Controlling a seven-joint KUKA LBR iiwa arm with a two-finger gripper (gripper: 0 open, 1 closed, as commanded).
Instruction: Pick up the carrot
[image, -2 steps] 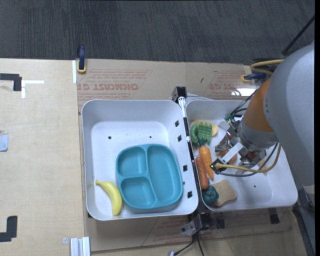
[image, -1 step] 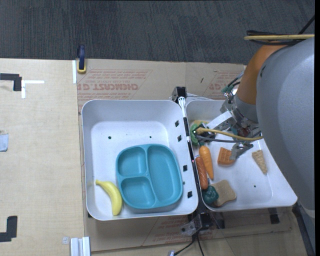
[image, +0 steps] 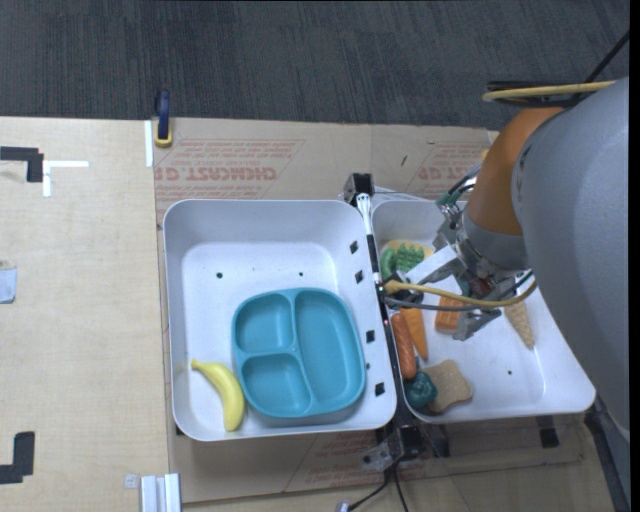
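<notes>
The carrot (image: 408, 341) lies in the right bin (image: 560, 385) against its left wall, long axis running near to far. The tool (image: 462, 290) hangs just right of its far end; its opening cannot be told.

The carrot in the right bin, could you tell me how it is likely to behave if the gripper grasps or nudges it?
The carrot looks like a stiff toy, so probably rigid and light. Its rounded, tapered body may roll or slip. It lies against the right bin wall, leaving little finger room.
</notes>
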